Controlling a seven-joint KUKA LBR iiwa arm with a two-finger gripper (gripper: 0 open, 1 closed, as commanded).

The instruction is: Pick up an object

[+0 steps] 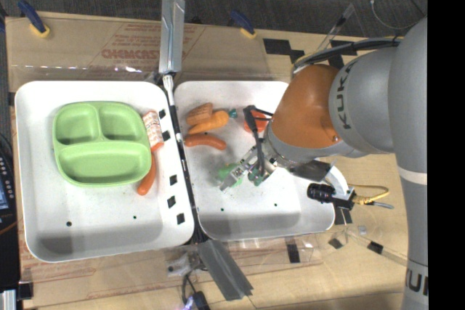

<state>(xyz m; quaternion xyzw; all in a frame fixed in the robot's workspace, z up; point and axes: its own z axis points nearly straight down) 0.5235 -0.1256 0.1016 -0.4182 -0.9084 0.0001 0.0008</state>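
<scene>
My gripper is low in the right bin, near its middle, below the arm's orange wrist band. A small green and pale object lies right at the gripper's left tip; whether it is gripped I cannot tell. To the upper left lie an orange carrot, a tan-orange piece and a reddish sausage. A black and red item lies just above the gripper, partly hidden by the wrist.
The left bin holds a green divided tray, a small labelled cylinder and an orange stick. A black-marked divider separates the bins. The arm covers the right bin's right side.
</scene>
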